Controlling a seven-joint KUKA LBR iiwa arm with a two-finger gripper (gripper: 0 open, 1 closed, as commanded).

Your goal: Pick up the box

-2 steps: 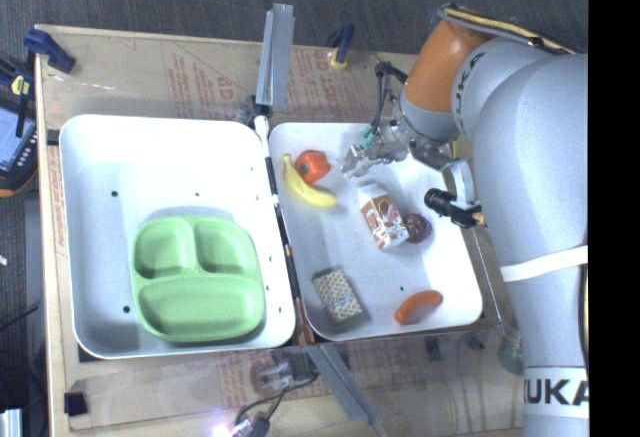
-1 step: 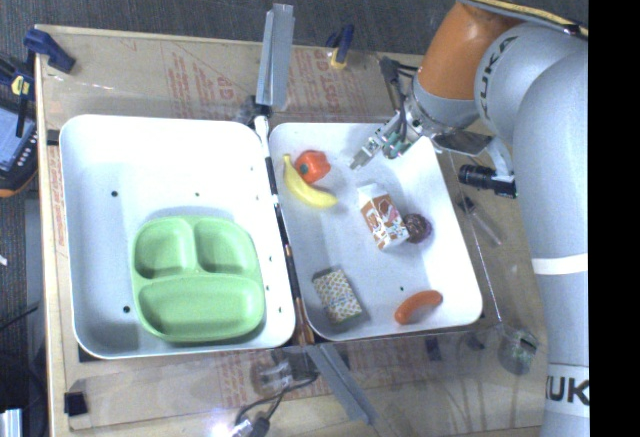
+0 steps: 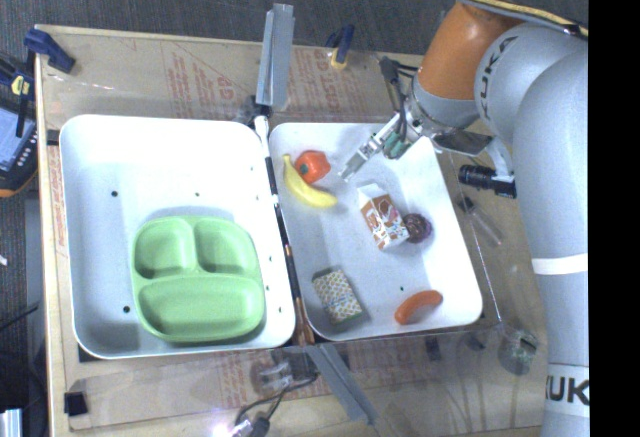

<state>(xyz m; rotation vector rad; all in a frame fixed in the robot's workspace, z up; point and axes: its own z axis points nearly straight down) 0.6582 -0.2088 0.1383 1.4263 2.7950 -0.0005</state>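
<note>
Box (image 3: 383, 219) just below claw (image 3: 356, 165).

Two white bins (image 3: 90, 140) sit on a tan wooden bench (image 3: 150, 65). The left one holds a light green tray (image 3: 197, 280). In the right bin lie a yellow banana (image 3: 305, 188), an orange-red pepper (image 3: 312, 164), a brown-and-white box (image 3: 382, 218), a dark brown ball (image 3: 416, 227), an orange-red oblong piece (image 3: 418, 306) and a packet (image 3: 338, 294) with a checked pattern of yellow, blue and grey. At the upper right, the arm (image 3: 540, 115) is grey with an orange band.
</note>
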